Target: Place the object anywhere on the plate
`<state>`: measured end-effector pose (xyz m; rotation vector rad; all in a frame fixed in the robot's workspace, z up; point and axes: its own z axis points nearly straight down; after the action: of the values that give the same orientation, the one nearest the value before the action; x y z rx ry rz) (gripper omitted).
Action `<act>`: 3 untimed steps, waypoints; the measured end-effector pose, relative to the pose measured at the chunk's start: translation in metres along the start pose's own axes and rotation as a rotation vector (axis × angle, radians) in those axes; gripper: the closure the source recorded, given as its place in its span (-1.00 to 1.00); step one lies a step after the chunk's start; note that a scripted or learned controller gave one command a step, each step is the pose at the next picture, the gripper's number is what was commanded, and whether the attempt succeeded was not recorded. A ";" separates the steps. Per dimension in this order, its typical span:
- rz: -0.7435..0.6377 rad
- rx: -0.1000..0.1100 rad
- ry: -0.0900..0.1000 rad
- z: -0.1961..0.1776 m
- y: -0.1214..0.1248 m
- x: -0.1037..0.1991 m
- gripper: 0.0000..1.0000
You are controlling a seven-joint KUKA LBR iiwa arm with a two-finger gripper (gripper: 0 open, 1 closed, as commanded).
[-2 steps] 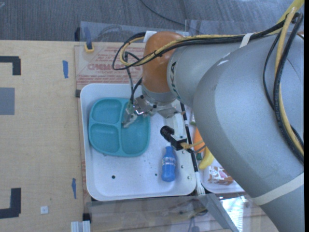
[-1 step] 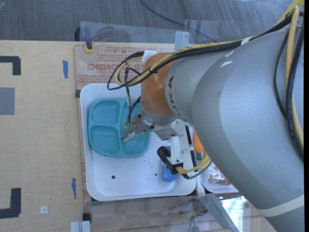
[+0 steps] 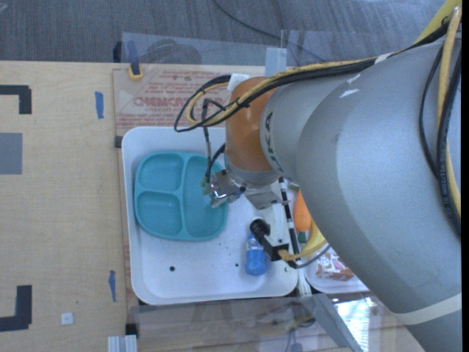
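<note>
A teal divided plate (image 3: 172, 196) lies in the left part of the white bin (image 3: 198, 281). My gripper (image 3: 217, 190) hangs over the plate's right edge, with the grey arm and its orange band (image 3: 245, 134) rising behind it. I see no object in the gripper. A small blue bottle with a dark cap (image 3: 255, 257) lies on the bin floor, right of and below the plate, apart from the gripper.
An orange item (image 3: 300, 211) shows past the arm at the bin's right side. A patterned item (image 3: 335, 266) lies in the second bin, mostly hidden by the arm. Two dark specks (image 3: 172, 269) mark the bin floor below the plate.
</note>
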<state>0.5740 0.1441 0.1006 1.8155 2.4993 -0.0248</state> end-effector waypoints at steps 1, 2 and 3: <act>0.020 0.011 0.026 0.003 -0.014 0.034 1.00; 0.013 0.022 0.048 -0.102 0.054 0.053 1.00; 0.147 0.003 0.064 -0.002 -0.057 0.093 1.00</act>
<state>0.4907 0.2146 0.0970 2.0275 2.3993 0.0367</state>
